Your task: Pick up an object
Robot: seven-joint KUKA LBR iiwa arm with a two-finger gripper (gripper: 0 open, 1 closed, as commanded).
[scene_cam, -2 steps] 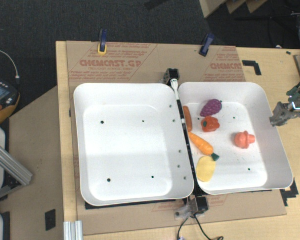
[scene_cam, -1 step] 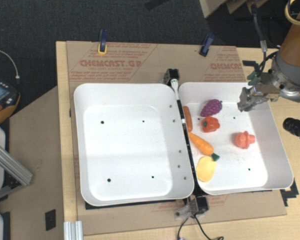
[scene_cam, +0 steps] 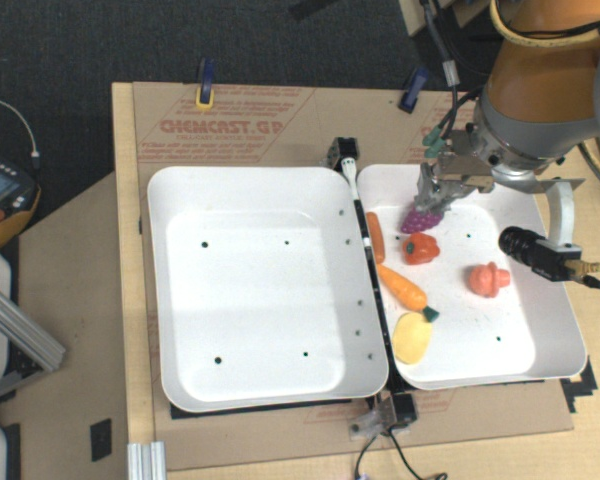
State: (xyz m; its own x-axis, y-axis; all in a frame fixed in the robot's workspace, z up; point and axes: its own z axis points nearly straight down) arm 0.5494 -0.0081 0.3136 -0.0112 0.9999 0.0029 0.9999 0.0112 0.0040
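Gripper point(scene_cam: 435, 200) — upper right of frame, fingers closed around purple grapes point(scene_cam: 420, 219), bunch dangling just above the right bin point(scene_cam: 540, 353). Risk: loose hold — grapes could slip onto red pepper point(scene_cam: 421, 249) directly below.

Even, bright overhead light fell across the bench, turning the two white bins point(scene_cam: 250, 288) almost glaring, with the left bin's floor slightly washed out and a dimmer band across its near half. Soft, short shadows sat just beside the small items in the right bin point(scene_cam: 540, 353), and the arm point(scene_cam: 550, 58) cast a faint shade over that bin's far corner. The dark floor point(scene_cam: 80, 28) beyond stayed dim and grainy. Focus was fair throughout, though fine detail looked soft and the frame's corners slightly smeared.
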